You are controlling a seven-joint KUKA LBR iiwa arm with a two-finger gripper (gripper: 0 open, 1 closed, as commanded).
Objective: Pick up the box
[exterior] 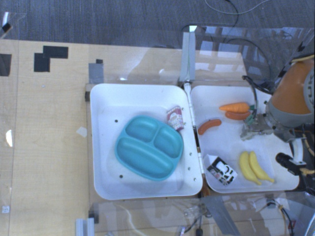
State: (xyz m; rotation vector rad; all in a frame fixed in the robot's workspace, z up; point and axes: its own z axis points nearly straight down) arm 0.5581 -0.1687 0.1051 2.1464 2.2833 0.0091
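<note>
Landmark: the divider wall (pixel 193 132) where the two white bins meet on the desk (pixel 44 132).

Left of the divider: blue sectioned plate (pixel 149 147) in the middle of the left bin (pixel 101 181); a small red-and-white packet (pixel 175 118) leans just beside the divider. Neither matters for the grasp.

Right of the divider: the box (pixel 221 170), small, black-and-white printed, lies tilted just beside the divider at the near corner of the right bin (pixel 290 183). A sausage (pixel 209 126) lies farther back, a carrot (pixel 235 109) beyond it, bananas (pixel 255 167) near the box on its far side from the divider.

Pincer (pixel 252 128) hangs low beside the carrot, well apart from the box. Its opening cannot be told from this view.

Risks, judged:
- Box sits against the wall and corner; a finger may strike the rim or find no room on that side.
- Box is tilted; fingers may slide off an edge.
- The descent could snag carrot or sausage, or grab the bananas instead.
</note>
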